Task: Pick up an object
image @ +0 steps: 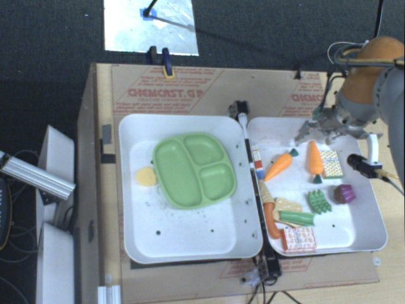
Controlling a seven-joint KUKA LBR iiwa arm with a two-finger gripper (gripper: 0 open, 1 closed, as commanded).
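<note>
My gripper [318, 129] hangs over the far part of the right bin [367, 233], below the grey arm with its orange band [380, 50]. Just in front of it an orange carrot [314, 157] lies lengthwise beside a small patterned box [331, 163]. A second carrot [278, 165] lies to the left, tilted. Nearer the front are a purple piece [343, 193], a green leafy piece [319, 201], a green cucumber [297, 218], a beige slice [288, 204], a third carrot [271, 220] and a red-and-white box [299, 238]. I see nothing held in the gripper.
The left bin [136, 233] holds a green divided plate [193, 170] and a small yellow piece [146, 177]. A white tube [256, 160] lies along the divider between the bins. A black fitting [357, 164] juts over the right bin's right side.
</note>
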